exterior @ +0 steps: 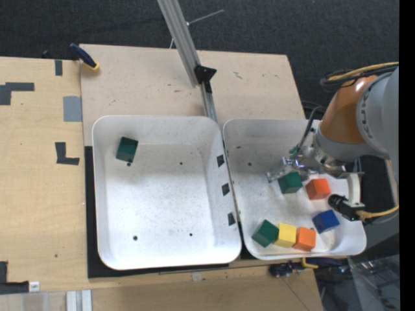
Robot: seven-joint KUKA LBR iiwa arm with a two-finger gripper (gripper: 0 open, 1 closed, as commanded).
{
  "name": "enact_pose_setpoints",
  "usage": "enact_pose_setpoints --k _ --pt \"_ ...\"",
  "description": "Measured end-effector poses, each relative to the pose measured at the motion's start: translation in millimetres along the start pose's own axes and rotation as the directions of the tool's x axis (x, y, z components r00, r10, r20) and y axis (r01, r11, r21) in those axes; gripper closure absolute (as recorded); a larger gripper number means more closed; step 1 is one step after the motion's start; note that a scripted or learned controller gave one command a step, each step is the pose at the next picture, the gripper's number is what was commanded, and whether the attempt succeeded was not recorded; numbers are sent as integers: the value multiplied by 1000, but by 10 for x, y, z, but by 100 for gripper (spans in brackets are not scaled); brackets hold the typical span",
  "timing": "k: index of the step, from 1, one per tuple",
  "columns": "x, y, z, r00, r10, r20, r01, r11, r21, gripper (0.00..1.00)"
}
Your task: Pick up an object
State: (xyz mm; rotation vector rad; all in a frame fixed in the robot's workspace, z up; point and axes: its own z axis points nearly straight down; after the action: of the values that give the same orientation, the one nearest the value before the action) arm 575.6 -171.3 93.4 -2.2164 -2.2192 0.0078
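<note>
In the right bin (262,129), my gripper (292,167) is low over the bin's middle, with the arm's orange band (340,112) above it on the right. Directly below the gripper, touching or nearly touching it, lies a dark green block (290,184). To that block's right sits an orange block (318,188), and a blue block (325,221) is nearer the front. Along the front wall a green block (264,232), a yellow block (286,234) and a second orange block (305,238) form a row. Whether the gripper holds anything cannot be seen.
The left bin (100,193) holds one dark green block (127,149) near its back left corner. A grey metal bar (181,31) slants down to the ridge between the bins. Black and yellow cables (353,207) hang beside the right bin's right wall.
</note>
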Motion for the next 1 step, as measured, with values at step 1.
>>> enact_pose_setpoints --k 1 --pt "13 11 -123 1000 -3 -1 3 1000 -3 100"
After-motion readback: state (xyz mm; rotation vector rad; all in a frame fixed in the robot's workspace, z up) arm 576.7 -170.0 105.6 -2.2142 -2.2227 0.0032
